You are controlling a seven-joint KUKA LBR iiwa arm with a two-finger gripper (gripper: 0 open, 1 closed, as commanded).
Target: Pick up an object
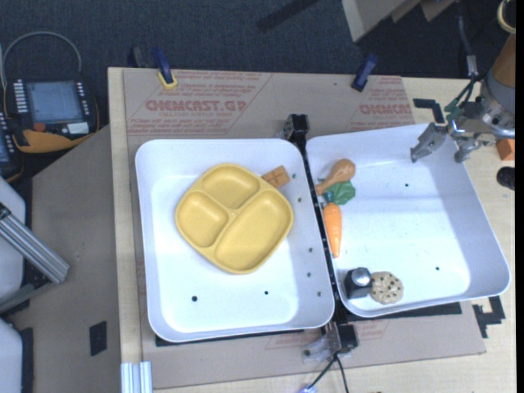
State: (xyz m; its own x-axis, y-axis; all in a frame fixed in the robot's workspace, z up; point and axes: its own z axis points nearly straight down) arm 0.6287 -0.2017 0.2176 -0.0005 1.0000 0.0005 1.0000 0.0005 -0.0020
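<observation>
A: Gripper [443, 145] state?
B: Spread, nothing between fingers, at 1 o'clock over right bin [434, 228].
A: Carrot [332, 228] position?
B: 9 o'clock edge of right bin, beside drumstick [337, 173].

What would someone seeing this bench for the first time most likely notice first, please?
Probably the yellow divided plate, lying in the middle of the left bin. Next, the toy carrot along the right bin's left wall, with a cookie near its front corner. The gripper hangs over that bin's far right corner.
</observation>
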